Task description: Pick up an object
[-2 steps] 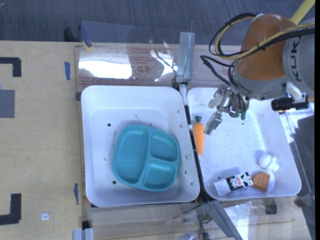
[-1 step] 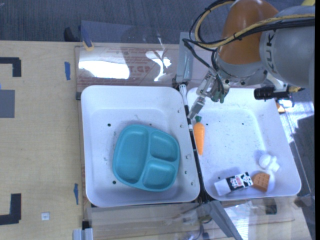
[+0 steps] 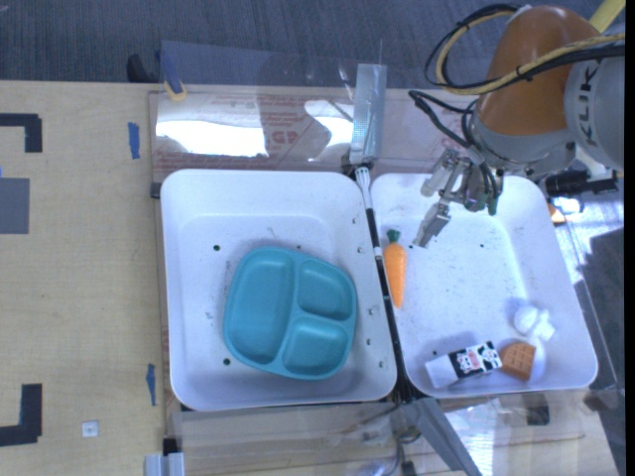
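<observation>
Milk carton (image 3: 466, 363), cracker (image 3: 517, 359), carrot (image 3: 395, 272) in R bin (image 3: 566, 266); teal tray (image 3: 290, 311) in L; hand (image 3: 448, 209) open, empty.

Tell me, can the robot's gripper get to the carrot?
Probably yes. The gripper hangs in the same bin, just right of the carrot, which lies by the bin wall with nothing over it. That wall may crowd one finger.

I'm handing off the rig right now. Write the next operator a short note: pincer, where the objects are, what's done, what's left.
Pincer: open, holding nothing, over the upper part of the right bin.
Right bin: carrot along its left wall; milk carton, cracker and a small white item near the lower right corner.
Left bin: blue divided plate.
Done: nothing picked yet.
Left: descend on one object, probably the carrot as nearest, grasp and lift.
</observation>
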Motion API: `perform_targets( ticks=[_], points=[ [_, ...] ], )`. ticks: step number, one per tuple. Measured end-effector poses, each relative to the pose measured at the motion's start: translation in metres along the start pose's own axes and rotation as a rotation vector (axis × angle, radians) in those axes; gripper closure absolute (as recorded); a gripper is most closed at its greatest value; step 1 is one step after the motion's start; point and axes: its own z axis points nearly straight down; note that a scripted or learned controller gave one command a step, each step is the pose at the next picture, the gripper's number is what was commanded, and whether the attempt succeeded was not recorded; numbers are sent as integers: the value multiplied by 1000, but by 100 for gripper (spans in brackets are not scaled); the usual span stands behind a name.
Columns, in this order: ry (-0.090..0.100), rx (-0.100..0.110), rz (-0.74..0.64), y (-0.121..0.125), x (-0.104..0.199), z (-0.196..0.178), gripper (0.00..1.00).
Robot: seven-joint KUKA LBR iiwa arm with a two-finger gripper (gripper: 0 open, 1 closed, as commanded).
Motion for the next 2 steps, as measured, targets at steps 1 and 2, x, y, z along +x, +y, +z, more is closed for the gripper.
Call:
perform_targets(
  ticks=[1,2],
  points=[
    [-4,-2,349,-91,14,98,0],
    [-7,-2,416,-34,-10,97,0]
  ],
)
